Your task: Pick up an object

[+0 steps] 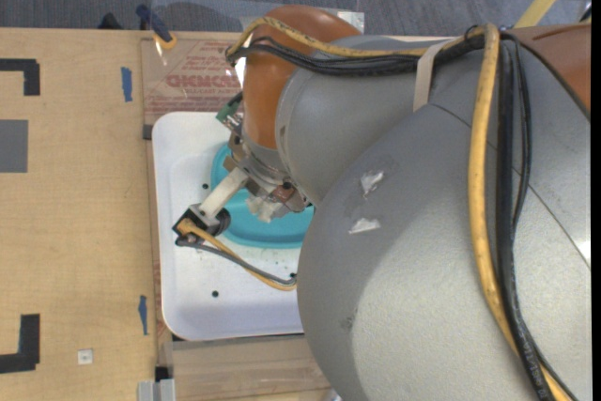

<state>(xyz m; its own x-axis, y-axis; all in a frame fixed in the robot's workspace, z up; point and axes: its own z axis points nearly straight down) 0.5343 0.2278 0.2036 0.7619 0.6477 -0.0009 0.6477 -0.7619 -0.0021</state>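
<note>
Teal dish [246,225] is lying in the white bin [178,164], half hidden beneath the arm. Grey arm [413,202] is looming across the bin, its wrist pressing low over that dish. Hand [268,200] is sitting right at the dish's rim, grip impossible to judge. Likely the grasp stage; next comes a clean lift.
</note>
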